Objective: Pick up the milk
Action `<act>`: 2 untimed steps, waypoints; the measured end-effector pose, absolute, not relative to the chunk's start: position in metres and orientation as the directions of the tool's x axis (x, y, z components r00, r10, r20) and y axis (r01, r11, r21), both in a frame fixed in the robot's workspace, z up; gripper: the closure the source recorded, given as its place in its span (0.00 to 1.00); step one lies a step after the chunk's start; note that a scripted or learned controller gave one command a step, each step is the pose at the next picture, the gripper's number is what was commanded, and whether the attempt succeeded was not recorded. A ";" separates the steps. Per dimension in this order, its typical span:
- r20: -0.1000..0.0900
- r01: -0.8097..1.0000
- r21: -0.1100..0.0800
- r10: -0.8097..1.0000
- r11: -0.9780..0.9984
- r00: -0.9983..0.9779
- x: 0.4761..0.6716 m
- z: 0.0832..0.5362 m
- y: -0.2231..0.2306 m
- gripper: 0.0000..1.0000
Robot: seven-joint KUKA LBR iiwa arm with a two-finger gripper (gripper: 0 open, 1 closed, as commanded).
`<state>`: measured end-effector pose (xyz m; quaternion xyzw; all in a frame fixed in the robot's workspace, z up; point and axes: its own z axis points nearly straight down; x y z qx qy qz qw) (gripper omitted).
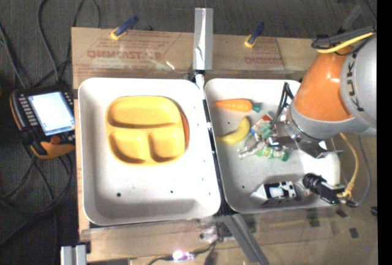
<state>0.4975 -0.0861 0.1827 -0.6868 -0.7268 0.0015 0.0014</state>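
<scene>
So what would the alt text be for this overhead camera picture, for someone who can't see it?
A grey and orange robot arm reaches from the right over the right-hand white bin, which holds a carrot, a banana, a black and white milk carton near its front edge and some small clutter. The left bin holds a yellow divided tray.

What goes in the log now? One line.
gripper: over right bin, beside banana | milk: lying at bin's lower edge, apart from gripper | status: not picked
</scene>
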 end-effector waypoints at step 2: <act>-0.004 1.000 -0.002 1.000 0.008 -0.008 0.556 0.258 -0.170 0.00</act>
